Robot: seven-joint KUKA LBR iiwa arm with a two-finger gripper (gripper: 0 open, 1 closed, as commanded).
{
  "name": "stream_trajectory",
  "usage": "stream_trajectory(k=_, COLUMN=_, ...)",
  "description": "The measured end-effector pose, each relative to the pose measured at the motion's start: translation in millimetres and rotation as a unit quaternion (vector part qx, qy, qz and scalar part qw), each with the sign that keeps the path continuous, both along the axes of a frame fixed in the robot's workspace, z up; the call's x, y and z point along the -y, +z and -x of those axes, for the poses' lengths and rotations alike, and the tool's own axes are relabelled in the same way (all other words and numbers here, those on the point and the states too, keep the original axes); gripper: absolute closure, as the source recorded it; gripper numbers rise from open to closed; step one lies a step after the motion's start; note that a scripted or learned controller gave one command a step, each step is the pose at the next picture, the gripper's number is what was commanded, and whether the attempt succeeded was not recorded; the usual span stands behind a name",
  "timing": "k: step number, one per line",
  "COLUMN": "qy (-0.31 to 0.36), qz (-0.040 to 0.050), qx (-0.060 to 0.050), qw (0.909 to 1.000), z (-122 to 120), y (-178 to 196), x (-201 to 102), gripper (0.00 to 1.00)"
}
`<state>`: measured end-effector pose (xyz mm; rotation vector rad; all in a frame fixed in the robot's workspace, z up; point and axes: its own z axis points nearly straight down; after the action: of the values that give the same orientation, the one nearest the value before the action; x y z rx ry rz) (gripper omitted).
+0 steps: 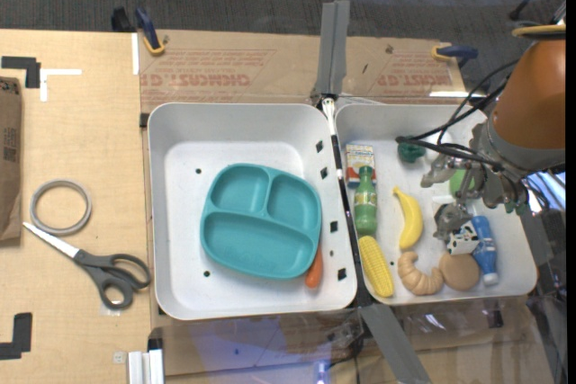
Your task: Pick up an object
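the gripper [453, 227] hangs low in the right bin [513, 283], just above a blue tube [484, 249]; whether it grips anything i cannot tell. the tube looks light, smooth, likely slippery; best pinched across its middle.

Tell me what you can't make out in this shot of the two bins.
- Gripper: the wrist hardware and cables cover it, so its finger state is unreadable.
- Carrot: mostly tucked under the teal divided plate.
- Blue bottle: label too small to read, top hidden by the gripper.
- Green object: too small to identify.
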<state>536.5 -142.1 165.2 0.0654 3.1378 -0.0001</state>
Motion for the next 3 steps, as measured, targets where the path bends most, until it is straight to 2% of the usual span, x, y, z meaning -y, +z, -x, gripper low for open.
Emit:
stream_trajectory(k=1, qy=-0.007, qz=0.0021, qx=0.012, qw=0.9999, z=2, y=-64, x=-11, gripper=0.00)
stream_trajectory(k=2, qy=-0.019, qz=0.0023, qx=0.011, qw=0.9998, z=2, y=-65, x=-15, gripper=0.00)
stream_trajectory(k=3, qy=-0.038, qz=0.0010, qx=0.008, qw=0.9993, z=15, y=-66, x=-43, gripper=0.00)
